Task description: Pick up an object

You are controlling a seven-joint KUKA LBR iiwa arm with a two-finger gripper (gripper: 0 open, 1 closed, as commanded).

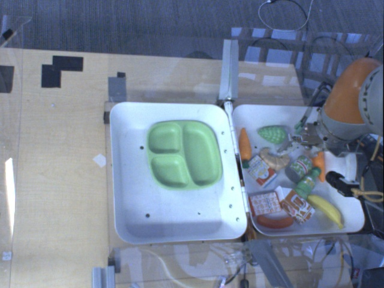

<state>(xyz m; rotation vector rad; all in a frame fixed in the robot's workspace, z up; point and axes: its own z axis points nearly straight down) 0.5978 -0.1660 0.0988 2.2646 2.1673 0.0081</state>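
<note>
Nearest us, lower centre-left, sits a white bin (pixel 129 221) holding a green three-compartment plastic plate (pixel 183 155). Rightward, a second white bin (pixel 354 218) crowds a red sausage (pixel 275 222), an orange carrot (pixel 245 145) and a yellow banana (pixel 327 209): light, stiff, smooth; we'd pinch it across its middle. At right, the gripper (pixel 302 138): we cannot tell its state
</note>
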